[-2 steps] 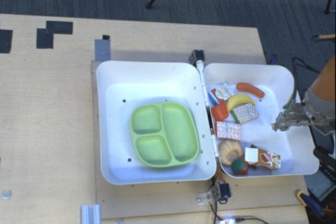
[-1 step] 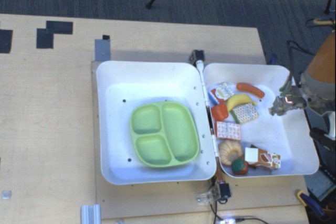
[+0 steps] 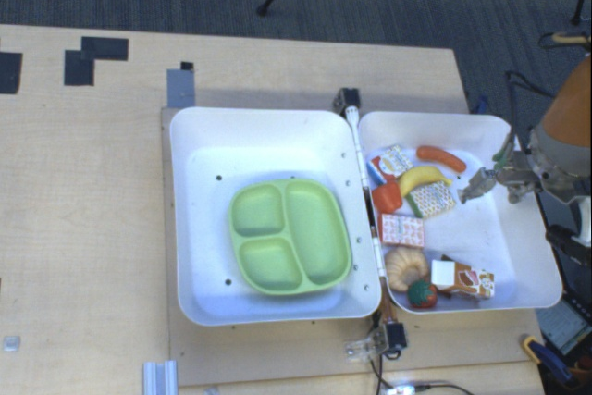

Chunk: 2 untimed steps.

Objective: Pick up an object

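Note:
The right bin (image 3: 518, 240) holds several small toy foods. There is a red sausage (image 3: 440, 158), a yellow banana (image 3: 421, 178), a checkered box (image 3: 432, 198) and an orange-red piece (image 3: 387, 197). Lower down lie a pink patterned packet (image 3: 402, 230), a tan bread roll (image 3: 405, 265), a red and green ball (image 3: 423, 294), a white cube (image 3: 443, 274) and a brown packet (image 3: 474, 282). My gripper (image 3: 479, 185) hangs over the bin's right half, just right of the checkered box and apart from it. Nothing shows in its grasp.
The left bin (image 3: 199, 199) carries a green three-compartment plate (image 3: 289, 236). A divider ridge (image 3: 363, 190) separates the two bins. The arm (image 3: 564, 139) enters over the right bin's right rim. Bare white floor lies in the right bin below the gripper.

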Each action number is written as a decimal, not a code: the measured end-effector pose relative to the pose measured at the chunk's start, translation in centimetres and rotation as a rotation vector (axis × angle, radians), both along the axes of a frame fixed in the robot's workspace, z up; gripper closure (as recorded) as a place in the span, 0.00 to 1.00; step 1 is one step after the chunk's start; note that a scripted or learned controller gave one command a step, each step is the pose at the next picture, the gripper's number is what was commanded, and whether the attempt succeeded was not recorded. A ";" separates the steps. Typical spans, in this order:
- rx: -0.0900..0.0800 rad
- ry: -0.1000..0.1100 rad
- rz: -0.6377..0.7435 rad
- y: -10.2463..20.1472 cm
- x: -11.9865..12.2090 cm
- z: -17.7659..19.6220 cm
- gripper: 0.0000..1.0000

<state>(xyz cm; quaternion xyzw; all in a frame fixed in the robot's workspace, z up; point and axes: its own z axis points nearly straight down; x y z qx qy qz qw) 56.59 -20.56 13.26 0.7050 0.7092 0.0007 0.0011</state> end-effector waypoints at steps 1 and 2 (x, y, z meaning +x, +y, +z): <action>0.001 0.002 -0.003 1.5 -5.8 -4.1 0.00; 0.001 -0.002 -0.001 1.6 -5.6 -3.0 1.00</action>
